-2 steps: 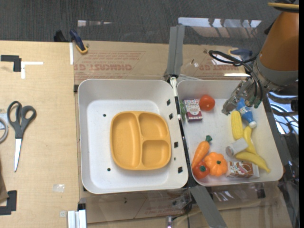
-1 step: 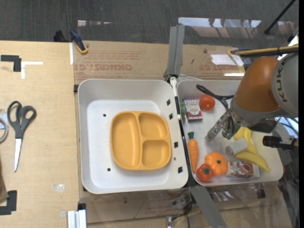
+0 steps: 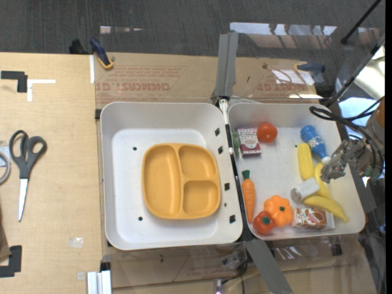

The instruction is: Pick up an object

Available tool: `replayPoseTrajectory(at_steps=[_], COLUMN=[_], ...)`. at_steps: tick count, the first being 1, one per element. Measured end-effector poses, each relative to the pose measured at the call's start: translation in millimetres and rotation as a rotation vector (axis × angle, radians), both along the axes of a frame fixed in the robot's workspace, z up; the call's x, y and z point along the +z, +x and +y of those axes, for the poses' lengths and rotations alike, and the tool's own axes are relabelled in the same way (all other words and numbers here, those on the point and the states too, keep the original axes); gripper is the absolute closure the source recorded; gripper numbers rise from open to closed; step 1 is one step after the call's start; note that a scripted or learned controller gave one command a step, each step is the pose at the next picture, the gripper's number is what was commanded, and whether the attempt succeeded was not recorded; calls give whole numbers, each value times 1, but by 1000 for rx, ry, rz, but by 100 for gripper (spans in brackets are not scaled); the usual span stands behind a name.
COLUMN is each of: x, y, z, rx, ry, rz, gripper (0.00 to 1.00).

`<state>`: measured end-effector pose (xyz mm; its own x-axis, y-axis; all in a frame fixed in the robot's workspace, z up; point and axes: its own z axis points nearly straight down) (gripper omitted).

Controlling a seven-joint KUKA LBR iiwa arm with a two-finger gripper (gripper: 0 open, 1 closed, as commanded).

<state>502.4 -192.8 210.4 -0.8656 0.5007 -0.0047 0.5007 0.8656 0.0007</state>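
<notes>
Grey gripper over the right bin

Grey gripper (image 3: pixel 334 167) hangs low by the right bin (image 3: pixel 277 110) wall, whether wide or narrow I cannot tell. Beside it lies a corn cob (image 3: pixel 304 160); a banana (image 3: pixel 326 206) lies below, near the bin's front.

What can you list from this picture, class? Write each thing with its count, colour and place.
shallow plastic bins: 2, white, side by side on the bench
divided plastic plate: 1, yellow, in the left bin
toy tomatoes: 2, red, right bin, one at the top and one at the bottom
small carton: 1, red and white, right bin, top left
toy carrot: 1, orange, right bin, left side
toy pumpkin: 1, orange, right bin, bottom
toy corn cob: 1, yellow, right bin
bottle: 1, blue, right bin, top right
toy banana: 1, yellow, right bin
scissors: 1, grey-handled, on the bench, left
claw: 1, grey, over the right bin
</notes>
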Motion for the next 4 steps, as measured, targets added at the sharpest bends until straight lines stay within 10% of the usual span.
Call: replayPoseTrajectory(at_steps=[1, 2, 3, 4], x=[0, -105, -118, -116], y=[0, -3, 21, 97], z=[0, -22, -24, -24], rx=[0, -26, -96, -84], ry=[0, 0, 7, 5], rz=[0, -5, 2, -3], gripper=[0, 0, 0, 0])
